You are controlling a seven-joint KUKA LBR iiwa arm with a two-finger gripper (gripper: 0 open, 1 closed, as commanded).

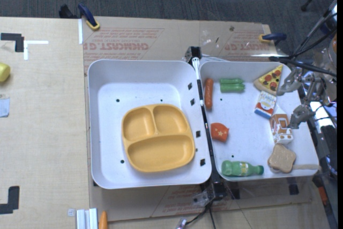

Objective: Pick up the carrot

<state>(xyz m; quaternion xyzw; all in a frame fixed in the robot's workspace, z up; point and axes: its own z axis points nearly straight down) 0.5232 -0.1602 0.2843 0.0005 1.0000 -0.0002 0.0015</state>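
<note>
I see the carrot (208, 93) lying lengthwise in the right bin (244, 139), tight against the left wall where the two bins meet. That position makes my approach awkward: the wall leaves little room on one side. A green pepper (232, 85) lies just beside its top end and a strawberry (219, 132) sits near its lower end. The gripper (296, 100) hangs over the far right edge of the same bin, well apart from the carrot, and its fingers look spread with nothing between them. A pizza slice (269, 79), a small carton (265, 104), a slice of bread (282, 158) and a green bottle (242, 169) lie scattered in that bin. The left bin (102, 115) holds a yellow divided plate (158, 137). I judge the pick not yet begun.
</note>
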